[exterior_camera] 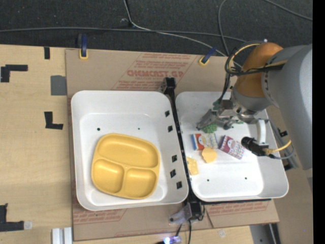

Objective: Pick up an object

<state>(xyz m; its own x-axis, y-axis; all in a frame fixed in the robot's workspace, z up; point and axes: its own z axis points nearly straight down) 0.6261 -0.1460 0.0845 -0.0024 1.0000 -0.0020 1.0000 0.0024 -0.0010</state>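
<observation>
On a brown board clamped to the wooden bench [30,151], the gripper [217,117], its state impossible to tell, hangs over the right bin [254,187], beside the left bin's [81,116] yellow divided tray [125,165].

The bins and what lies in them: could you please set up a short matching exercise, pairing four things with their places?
Things:
1. yellow tray
2. end effector
3. yellow piece
4. red and white packet

Places:
A. by the right bin's left wall, near the divider
B. in the left bin
C. above the upper part of the right bin
D. in the middle of the right bin, right of a yellow lump

Pairs: 1-B, 2-C, 3-A, 4-D
</observation>
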